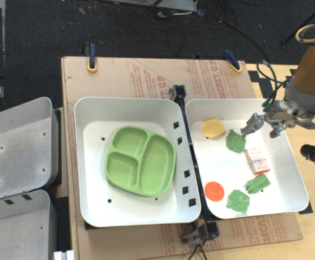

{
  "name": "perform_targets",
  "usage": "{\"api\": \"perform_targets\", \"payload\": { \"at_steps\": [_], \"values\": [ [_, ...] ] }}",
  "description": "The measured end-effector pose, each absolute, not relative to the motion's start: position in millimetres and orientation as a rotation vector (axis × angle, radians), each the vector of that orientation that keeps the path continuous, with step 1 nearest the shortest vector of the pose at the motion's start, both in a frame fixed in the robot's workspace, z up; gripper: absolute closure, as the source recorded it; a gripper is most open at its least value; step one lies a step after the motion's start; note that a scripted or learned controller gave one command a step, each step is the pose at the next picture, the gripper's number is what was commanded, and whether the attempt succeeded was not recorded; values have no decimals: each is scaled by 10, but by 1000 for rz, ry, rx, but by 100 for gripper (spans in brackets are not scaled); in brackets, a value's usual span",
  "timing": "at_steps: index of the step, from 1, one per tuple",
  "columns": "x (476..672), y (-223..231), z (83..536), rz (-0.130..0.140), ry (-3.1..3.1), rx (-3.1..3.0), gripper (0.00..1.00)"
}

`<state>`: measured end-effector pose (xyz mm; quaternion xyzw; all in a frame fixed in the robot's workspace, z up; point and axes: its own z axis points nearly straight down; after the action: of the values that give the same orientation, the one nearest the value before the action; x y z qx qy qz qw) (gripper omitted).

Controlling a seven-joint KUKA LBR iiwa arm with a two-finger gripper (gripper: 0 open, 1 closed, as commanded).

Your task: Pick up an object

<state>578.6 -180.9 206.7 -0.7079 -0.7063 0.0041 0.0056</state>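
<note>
Fingers: the two-finger gripper (263,124) sits at the upper right of the frame, above the right white bin's (291,161) upper right corner; its two dark fingers are spread, nothing between them.
Nearest thing: a green crumpled plastic piece (235,142) lies just below and left of the left fingertip (251,127); contact cannot be told.
Other things in that bin: a yellow rounded lump (213,128) to the upper left, a red-and-white small box (256,160) below the gripper, a green leafy piece (257,184), a second green crumpled piece (238,201) and an orange flat disc (214,190) near the lower rim.
Open room: bare white floor lies mid-bin, between lump, box and disc.
Edges: the bin's right rim runs under the arm.
Left bin (87,145): holds a light green three-compartment plastic tray (140,160), centred.
</note>
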Motion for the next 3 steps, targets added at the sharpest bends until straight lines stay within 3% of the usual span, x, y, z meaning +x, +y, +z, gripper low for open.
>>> {"api": "perform_targets", "payload": {
  "at_steps": [1, 3],
  "values": [
    [5816, -1803, 2148, 1, -2223, -2220, 0],
    [5771, -1846, 965, -1, -2226, -2229, 0]
  ]
}}
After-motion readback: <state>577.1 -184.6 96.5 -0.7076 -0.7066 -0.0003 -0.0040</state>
